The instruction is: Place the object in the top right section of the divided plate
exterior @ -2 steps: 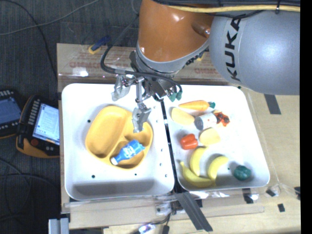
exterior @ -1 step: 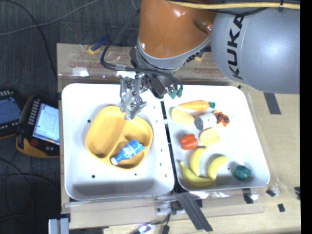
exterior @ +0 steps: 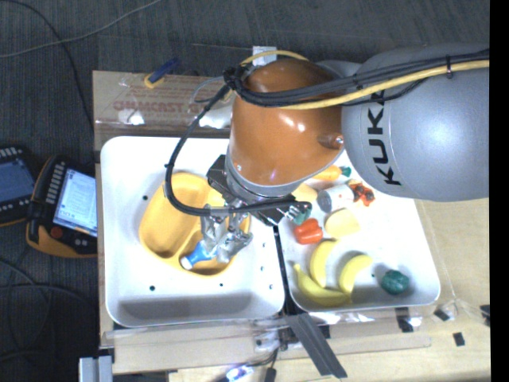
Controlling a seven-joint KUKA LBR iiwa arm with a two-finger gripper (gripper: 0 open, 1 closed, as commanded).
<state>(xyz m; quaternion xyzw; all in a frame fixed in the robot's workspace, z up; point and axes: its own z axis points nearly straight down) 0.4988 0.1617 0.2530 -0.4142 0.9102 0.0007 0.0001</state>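
Observation:
A yellow divided plate (exterior: 169, 213) lies in the left white bin (exterior: 127, 285); the arm covers its right part. My gripper (exterior: 223, 241) hangs low over the plate's lower right area. A small blue and white object (exterior: 194, 258) lies on the plate just left of and below the gripper tip, touching or nearly touching it. I cannot make out whether the gripper has hold of it. The orange wrist band (exterior: 278, 134) hides the plate's upper right part.
The right bin (exterior: 425, 281) holds several toy foods: a banana (exterior: 316, 283), a yellow fruit (exterior: 354, 269), a green item (exterior: 394, 280), a red pepper (exterior: 308, 231). A cardboard sheet (exterior: 151, 94) lies behind the bins, a handheld pendant (exterior: 67, 205) to the left.

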